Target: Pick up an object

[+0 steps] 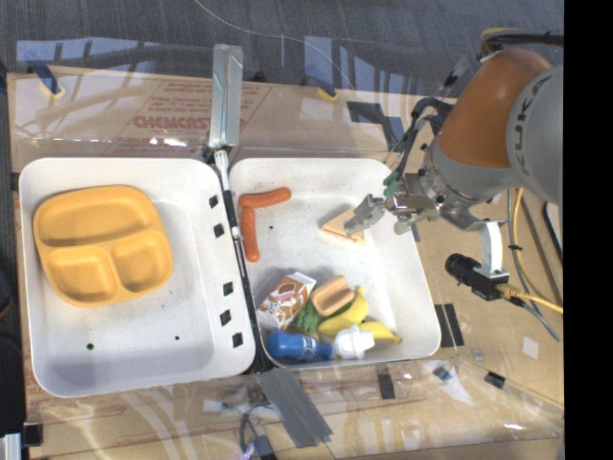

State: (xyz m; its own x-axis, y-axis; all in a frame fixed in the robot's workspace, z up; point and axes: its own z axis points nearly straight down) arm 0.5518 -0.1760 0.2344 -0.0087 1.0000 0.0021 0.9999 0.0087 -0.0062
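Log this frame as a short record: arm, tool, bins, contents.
arm: grey KUKA arm with orange band, reaching in from the right
tool: two-finger tool over the small flat peach-coloured wedge; grip unclear
left bin: yellow divided plastic tray
right bin: bent orange sausage, yellow banana, blue bottle, small snack packet

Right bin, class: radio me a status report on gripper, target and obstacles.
Gripper low over the right bin, at the sandwich wedge. Nothing seen between the fingers. Hot dogs lie left, apart; banana pile sits nearer the front.
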